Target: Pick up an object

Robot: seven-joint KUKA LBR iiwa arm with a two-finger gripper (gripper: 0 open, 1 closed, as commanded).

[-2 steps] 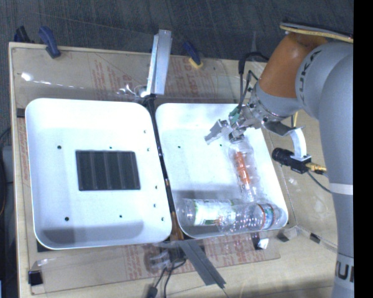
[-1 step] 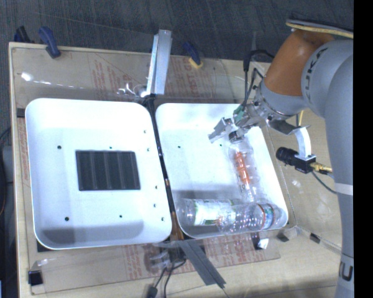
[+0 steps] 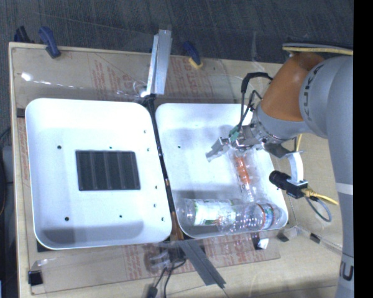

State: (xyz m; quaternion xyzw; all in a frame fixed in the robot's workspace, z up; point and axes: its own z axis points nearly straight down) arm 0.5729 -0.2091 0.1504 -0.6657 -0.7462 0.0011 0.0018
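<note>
My gripper (image 3: 222, 146) hangs over the middle of the right bin (image 3: 186, 129), at the end of the grey arm with the orange band (image 3: 286, 98). Just below it, toward the front, lies a small clear packet with orange contents (image 3: 242, 169); it reaches up to the gripper, and I cannot tell if they touch. A clear plastic bottle with a green-and-white label (image 3: 230, 215) lies on its side along the front wall of the right bin.
The left bin (image 3: 50, 129) holds a dark ribbed rectangle (image 3: 107, 170) at its middle. A metal bar (image 3: 159, 61) stands behind the gap between the bins. Blue clamps (image 3: 48, 41) sit on the bench's back edge. Cables (image 3: 311, 194) trail at the right.
</note>
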